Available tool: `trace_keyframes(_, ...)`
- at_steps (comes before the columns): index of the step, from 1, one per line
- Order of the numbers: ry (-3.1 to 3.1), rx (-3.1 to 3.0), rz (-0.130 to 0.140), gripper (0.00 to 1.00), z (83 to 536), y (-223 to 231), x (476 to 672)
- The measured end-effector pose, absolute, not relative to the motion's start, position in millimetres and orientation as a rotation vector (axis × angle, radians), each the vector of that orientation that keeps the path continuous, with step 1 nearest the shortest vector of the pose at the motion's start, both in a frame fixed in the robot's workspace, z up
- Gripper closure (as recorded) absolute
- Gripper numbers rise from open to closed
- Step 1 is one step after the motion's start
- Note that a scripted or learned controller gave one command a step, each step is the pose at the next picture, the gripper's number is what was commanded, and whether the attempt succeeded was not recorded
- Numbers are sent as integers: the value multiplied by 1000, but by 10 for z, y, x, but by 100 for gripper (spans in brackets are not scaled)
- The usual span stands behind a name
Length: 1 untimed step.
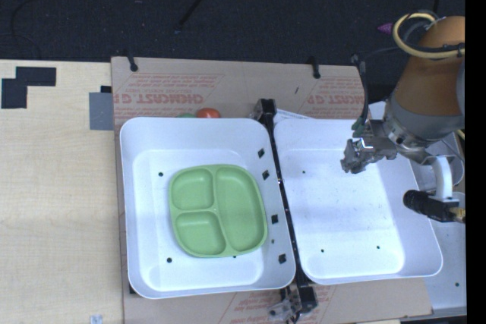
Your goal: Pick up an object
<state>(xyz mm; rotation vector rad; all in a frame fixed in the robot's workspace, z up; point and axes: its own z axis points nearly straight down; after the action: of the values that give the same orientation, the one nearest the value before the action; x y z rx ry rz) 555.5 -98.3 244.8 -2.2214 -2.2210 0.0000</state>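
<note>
Pincer (354, 160) over right bin (380, 254); green tray (217, 210) in left bin (144, 163).

green plate (218, 210) in left bin (144, 148) | gripper (355, 161) over right bin (395, 254)

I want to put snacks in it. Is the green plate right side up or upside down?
Right side up. The green plate lies flat in the left bin, and its three hollow compartments face up toward the camera.
</note>
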Motion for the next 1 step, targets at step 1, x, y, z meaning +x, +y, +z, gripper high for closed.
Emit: trace_keyframes(1,-2222,-2214,2,100,2330,-445,5565)
